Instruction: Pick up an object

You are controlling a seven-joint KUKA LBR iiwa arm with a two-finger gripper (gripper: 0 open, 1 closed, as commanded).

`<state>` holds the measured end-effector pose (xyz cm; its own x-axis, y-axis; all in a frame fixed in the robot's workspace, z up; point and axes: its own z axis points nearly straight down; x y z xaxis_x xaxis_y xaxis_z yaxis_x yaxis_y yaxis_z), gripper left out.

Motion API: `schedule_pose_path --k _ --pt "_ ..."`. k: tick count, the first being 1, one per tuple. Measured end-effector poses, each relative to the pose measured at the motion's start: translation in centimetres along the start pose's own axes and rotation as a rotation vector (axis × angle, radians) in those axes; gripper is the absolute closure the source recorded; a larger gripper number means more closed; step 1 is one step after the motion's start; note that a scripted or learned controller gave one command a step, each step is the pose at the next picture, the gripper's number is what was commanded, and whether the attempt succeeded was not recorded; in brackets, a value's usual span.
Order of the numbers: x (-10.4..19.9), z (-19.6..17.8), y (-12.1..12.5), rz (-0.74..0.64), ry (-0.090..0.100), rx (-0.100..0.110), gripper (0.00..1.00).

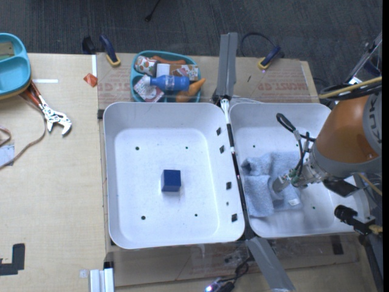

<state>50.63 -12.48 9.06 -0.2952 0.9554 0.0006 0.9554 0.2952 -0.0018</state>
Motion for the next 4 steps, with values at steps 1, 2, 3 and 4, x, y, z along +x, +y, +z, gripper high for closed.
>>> schedule_pose_path --k 1,2,3,4 --pt "-3.1 -8.6 -1.1 -0.067 -0.002 -0.002 0.00" --pt "0.5 0.0 -2.7 0.006 0.000 -0.002 0.00" --pt "-4.7 0.0 -2.2 0.024 -0.001 -0.001 0.00" --pt "-2.6 0.0 -0.2 -0.023 -0.001 -0.002 0.00"
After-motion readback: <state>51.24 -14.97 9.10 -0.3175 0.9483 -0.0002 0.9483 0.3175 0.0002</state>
